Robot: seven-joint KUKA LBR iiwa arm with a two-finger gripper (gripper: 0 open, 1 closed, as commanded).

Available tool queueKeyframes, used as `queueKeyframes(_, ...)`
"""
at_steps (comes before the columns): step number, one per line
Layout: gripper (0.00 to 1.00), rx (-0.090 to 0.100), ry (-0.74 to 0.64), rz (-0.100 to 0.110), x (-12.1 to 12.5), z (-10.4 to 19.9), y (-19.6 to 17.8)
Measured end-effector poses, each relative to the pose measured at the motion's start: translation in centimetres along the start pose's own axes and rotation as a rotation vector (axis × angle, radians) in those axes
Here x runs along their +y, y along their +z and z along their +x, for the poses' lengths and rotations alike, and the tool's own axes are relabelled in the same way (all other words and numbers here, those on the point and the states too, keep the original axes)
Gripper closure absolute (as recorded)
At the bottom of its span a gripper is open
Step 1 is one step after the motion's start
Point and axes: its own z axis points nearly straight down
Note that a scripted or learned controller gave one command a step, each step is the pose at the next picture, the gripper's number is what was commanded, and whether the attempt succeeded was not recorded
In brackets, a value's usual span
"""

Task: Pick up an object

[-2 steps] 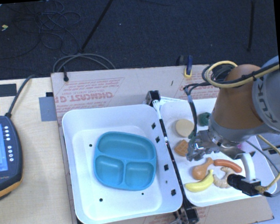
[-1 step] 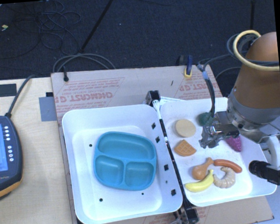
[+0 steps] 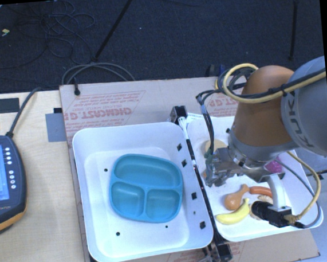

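My tool (image 3: 216,173) hangs low in the right bin (image 3: 310,223), at its left wall, and I cannot tell its state. The nearest pick, a tan pear-shaped toy (image 3: 237,198), lies just toward the near edge and rightward, with a banana (image 3: 233,216) beyond it lying crosswise. My wrist points down, my arm reaching in from the right.

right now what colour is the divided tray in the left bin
Light blue; the divided tray shows clearly in the camera view.

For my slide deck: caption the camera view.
Gripper lowered into the right bin above a banana; blue tray in the left bin.
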Motion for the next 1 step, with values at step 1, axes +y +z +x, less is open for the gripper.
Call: queueKeyframes(1,1.0,-0.003,0.008,-0.02,-2.39,-4.03,-11.73)
